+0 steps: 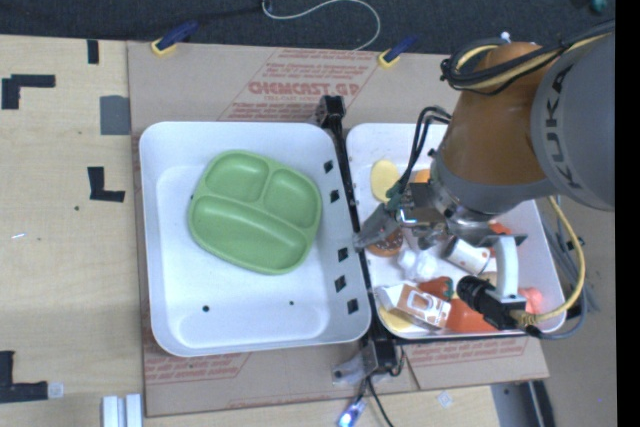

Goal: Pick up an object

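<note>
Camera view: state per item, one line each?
Green divided plate: upright, lying flat in the left bin, nothing in its compartments.
Right bin: cluttered with small objects, partly hidden by the arm.
Gripper: down among the clutter in the right bin; grasp can't be judged.
Orange object: lying at the right bin's near edge, untouched.

Green divided plate [256,210] lies in left bin [165,150] (arm [500,130] over right).

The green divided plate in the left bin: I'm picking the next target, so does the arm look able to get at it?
Probably yes. The green divided plate lies alone, its top uncovered. The arm hangs over the cluttered right bin beside it.
</note>
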Controlling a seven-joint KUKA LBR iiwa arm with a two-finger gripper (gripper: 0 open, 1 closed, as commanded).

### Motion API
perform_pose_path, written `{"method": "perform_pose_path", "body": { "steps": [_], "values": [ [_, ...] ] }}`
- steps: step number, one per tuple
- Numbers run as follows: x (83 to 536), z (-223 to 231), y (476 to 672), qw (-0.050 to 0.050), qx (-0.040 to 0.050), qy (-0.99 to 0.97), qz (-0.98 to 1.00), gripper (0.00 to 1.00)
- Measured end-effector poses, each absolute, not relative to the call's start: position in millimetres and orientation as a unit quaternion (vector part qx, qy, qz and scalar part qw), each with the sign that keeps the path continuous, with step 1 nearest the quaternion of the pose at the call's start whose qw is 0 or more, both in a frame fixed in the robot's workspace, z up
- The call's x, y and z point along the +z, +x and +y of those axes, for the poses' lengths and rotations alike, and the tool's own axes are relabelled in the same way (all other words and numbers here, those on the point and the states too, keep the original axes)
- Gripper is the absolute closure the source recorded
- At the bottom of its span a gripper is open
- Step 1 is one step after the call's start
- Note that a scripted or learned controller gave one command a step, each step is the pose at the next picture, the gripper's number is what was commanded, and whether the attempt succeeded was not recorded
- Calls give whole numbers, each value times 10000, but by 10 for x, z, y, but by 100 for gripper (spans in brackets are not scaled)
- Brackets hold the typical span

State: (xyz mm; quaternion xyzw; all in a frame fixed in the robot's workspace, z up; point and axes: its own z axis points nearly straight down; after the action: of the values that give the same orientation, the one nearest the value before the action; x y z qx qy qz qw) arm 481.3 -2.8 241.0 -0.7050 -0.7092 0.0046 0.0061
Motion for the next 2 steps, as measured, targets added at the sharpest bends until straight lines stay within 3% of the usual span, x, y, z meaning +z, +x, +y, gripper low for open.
{"method": "perform_pose_path", "body": {
  "steps": [1, 2],
  "values": [
    [2571, -64, 4831, 15, 14, -7064, -7078, 100],
    [3468, 508, 4846, -17, -38, -7041, -7101, 100]
  ]
}}
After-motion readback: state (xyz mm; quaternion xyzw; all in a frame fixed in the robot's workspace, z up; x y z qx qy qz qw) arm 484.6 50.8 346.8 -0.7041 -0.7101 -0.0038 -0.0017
